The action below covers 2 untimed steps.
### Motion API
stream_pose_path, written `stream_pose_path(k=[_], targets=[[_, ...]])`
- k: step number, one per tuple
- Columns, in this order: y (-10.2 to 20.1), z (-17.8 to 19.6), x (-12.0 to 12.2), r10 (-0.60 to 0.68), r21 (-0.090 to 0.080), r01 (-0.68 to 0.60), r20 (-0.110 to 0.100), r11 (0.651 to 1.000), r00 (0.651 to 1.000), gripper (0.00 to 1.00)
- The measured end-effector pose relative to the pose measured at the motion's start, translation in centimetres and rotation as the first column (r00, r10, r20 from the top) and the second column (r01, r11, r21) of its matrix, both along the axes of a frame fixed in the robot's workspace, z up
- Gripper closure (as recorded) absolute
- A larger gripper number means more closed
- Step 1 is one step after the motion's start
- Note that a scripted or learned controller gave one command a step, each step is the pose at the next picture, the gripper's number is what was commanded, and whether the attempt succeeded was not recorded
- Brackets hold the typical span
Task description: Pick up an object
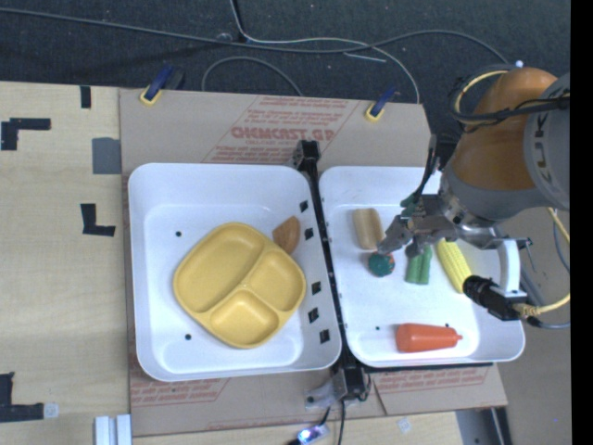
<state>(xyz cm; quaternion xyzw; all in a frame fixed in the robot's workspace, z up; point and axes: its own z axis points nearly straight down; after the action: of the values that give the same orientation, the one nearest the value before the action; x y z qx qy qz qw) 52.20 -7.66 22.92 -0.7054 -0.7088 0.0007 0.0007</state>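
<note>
Two shallow white bins sit side by side on a cardboard sheet atop the bench. The left bin (148,248) holds two things: one yellow three-compartment plate (239,284), lying flat near the middle, and one small brown piece (287,235) resting against the plate's upper right edge, close to the divider between the bins. The right bin (361,346) holds five: one tan bread-like roll (366,228) near its upper left, one small teal ball (381,264) just below the roll, one green cylinder (419,268) beside the ball, one yellow corn cob (454,262) lying at a slant to the right of the cylinder, and one orange carrot (428,337) lying flat along the near wall. The grey arm with its orange band reaches in from the right and bends down over the right bin. Its gripper (400,237) hangs low between the roll and the green cylinder, just above the teal ball; the fingers appear spread, with nothing seen between them.
</note>
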Motion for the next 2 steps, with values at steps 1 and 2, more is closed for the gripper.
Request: stream_pose_path(k=[1,2], targets=[[4.4,-0.8,1.1,0.001,0.0,-0.001,0.0,1.0,1.0,1.0],[9.9,0.0,2.6,0.002,0.001,-0.002,0.001,1.0,1.0,1.0]])
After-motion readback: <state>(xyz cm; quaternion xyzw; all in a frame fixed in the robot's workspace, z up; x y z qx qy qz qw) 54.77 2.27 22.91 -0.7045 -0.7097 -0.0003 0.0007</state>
